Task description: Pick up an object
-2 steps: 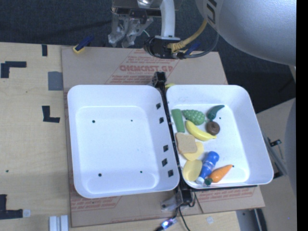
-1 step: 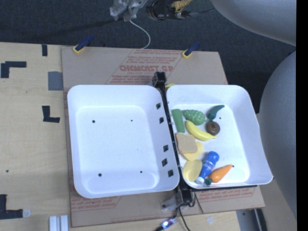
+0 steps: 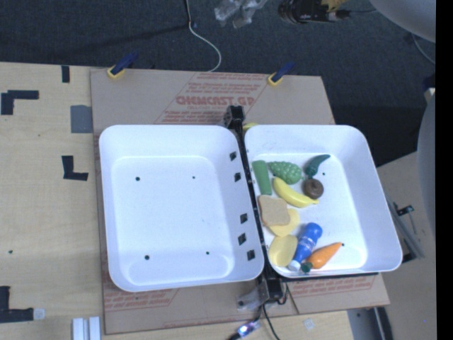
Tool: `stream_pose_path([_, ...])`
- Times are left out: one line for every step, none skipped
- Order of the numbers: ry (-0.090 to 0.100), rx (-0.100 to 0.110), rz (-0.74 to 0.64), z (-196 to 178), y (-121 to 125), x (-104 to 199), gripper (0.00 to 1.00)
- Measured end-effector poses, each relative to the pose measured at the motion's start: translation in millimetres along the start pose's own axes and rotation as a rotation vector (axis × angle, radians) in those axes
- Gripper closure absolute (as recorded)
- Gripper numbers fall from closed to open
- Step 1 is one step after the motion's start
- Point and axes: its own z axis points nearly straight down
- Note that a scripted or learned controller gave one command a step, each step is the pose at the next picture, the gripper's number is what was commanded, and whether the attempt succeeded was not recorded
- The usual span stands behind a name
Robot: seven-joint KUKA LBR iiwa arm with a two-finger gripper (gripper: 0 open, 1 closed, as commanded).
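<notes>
Several toy foods lie in the right bin (image 3: 364,154): a green cucumber (image 3: 262,177), a bumpy green piece (image 3: 285,170), a dark green pepper (image 3: 316,164), a brown round piece (image 3: 313,188), a banana (image 3: 294,194), a tan bread slice (image 3: 273,210), a yellow lemon (image 3: 282,250), a blue bottle (image 3: 306,239) and an orange carrot (image 3: 325,255). My gripper (image 3: 241,6) hangs blurred at the top of the view, over the dark floor, well behind both bins and far from every object.
The left bin (image 3: 106,190) adjoins the right one along a black hinge strip (image 3: 244,204). Both rest on a cardboard sheet (image 3: 205,98) held by two blue-yellow clamps (image 3: 122,64). A white cable (image 3: 205,44) runs over the floor behind.
</notes>
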Motion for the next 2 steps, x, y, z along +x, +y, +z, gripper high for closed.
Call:
stream_pose_path([0.002,0.001,-0.009,-1,-38,26,1.0])
stream_pose_path([0.002,0.002,-0.011,0,-69,71,1.0])
